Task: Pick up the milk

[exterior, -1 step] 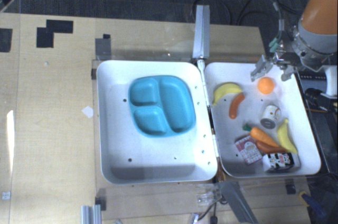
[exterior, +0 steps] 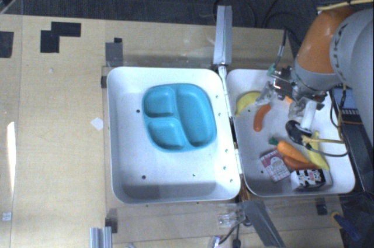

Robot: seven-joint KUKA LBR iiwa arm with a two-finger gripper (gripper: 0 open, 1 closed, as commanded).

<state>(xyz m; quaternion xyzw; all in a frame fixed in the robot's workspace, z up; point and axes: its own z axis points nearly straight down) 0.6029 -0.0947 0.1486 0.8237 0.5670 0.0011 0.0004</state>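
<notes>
The milk (exterior: 308,179) is a small white carton with black cow patches, lying in the front right corner of the right bin (exterior: 252,179). An orange carrot (exterior: 294,153) lies just behind it, touching or overlapping its top. My gripper (exterior: 271,91) hangs over the back of the right bin, well behind the milk and a little to its left. It sits above a yellow fruit (exterior: 247,102) and an orange sausage-shaped thing (exterior: 260,117). Nothing shows held in it.
A pink and white packet (exterior: 273,164) lies left of the milk. The left bin (exterior: 123,141) holds a blue divided plate (exterior: 178,115). A metal post (exterior: 223,36) stands behind the wall between the bins.
</notes>
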